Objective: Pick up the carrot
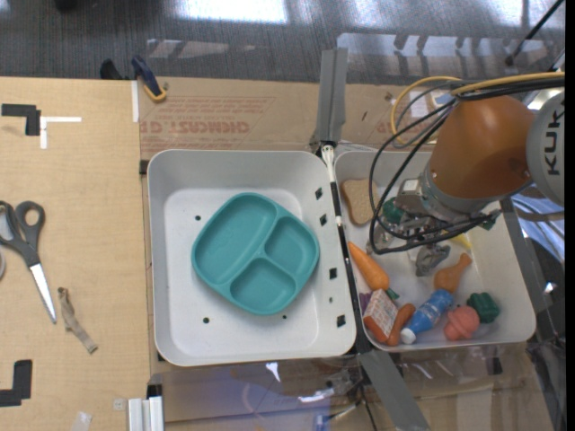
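Note:
The carrot (369,267) is orange and lies at a slant by the left wall of the right bin (515,268). My gripper (430,259) hangs below the orange wrist band over the middle of that bin. It is to the right of the carrot and apart from it, with nothing visibly held. An orange drumstick-shaped toy (452,274) lies just to the gripper's right.
The left bin (171,268) holds a teal divided plate (257,252). Around the carrot lie a bread slice (357,200), a red and white box (381,313), a sausage (401,324), a blue bottle (429,313), a peach (462,323) and a green toy (483,306). Scissors (30,250) lie on the bench at left.

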Motion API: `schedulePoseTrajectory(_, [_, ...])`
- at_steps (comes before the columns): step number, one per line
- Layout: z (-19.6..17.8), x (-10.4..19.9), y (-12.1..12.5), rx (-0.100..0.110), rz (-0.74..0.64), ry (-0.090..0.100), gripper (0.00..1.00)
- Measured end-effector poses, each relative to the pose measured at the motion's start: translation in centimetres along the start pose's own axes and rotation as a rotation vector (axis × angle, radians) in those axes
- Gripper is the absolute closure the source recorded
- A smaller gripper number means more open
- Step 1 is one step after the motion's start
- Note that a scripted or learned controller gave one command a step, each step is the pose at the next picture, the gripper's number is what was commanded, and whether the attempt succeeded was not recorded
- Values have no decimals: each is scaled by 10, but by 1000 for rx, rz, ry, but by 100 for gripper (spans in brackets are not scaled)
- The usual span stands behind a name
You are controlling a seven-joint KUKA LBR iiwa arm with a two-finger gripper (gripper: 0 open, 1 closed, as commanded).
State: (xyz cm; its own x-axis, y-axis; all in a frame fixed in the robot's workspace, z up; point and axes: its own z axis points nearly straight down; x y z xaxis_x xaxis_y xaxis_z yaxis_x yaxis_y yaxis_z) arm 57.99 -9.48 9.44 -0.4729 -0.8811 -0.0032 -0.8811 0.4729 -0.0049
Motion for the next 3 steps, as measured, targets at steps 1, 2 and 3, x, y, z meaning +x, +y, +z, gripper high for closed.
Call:
schedulePoseTrajectory(1, [2,41,65,-2,149,1,0])
schedulePoseTrajectory(2, [-1,49,84,10,-99,-3,0])
schedulePoseTrajectory(3, [1,53,86,-2,-470,-1,0])
